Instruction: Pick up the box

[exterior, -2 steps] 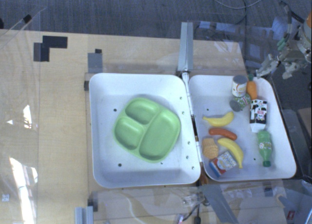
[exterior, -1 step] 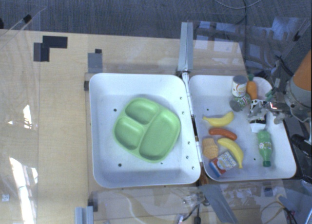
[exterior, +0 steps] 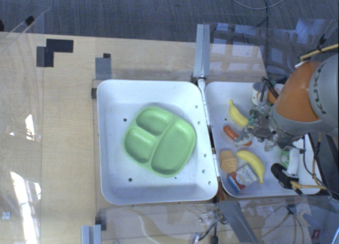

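Nearest you, at six o'clock in the right bin [exterior: 225,92], the box [exterior: 243,176] lies tilted close to the front rim. It looks like light cardboard, stiff but crushable, so take it across its short sides, gently. A banana [exterior: 253,164] touches it at one o'clock and a cracker-like round [exterior: 228,160] sits just beside it at eleven, so room is tight. Farther back, the gripper [exterior: 259,129] hangs over the bin's middle; you cannot tell how its fingers stand. The left bin's green tray [exterior: 160,141] lies well apart.
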Action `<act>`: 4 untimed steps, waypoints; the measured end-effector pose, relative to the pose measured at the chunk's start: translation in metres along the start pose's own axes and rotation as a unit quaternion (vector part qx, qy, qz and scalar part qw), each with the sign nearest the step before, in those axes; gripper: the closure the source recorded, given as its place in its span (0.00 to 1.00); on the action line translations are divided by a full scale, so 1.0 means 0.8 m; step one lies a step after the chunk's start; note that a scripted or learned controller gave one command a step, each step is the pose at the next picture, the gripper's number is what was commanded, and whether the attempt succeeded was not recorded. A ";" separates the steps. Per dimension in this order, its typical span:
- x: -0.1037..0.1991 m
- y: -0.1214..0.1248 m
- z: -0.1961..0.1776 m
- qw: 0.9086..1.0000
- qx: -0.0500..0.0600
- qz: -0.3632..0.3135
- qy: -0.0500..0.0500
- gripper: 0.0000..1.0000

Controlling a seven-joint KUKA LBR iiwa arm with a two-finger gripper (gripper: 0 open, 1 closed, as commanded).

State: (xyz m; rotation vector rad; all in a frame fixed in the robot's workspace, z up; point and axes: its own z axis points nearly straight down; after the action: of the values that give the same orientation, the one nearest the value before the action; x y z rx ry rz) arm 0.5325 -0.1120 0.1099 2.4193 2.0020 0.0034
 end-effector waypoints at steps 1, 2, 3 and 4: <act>0.002 -0.057 0.010 0.999 0.001 0.046 0.000 0.00; 0.033 0.018 0.026 0.996 -0.005 0.084 0.001 0.00; 0.011 0.145 0.002 0.978 0.002 0.209 -0.001 0.00; 0.008 0.123 0.009 0.968 -0.009 0.251 0.001 0.00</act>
State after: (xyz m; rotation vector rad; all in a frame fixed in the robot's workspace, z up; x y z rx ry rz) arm 0.6304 -0.1245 0.1028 2.8344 1.3254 0.0247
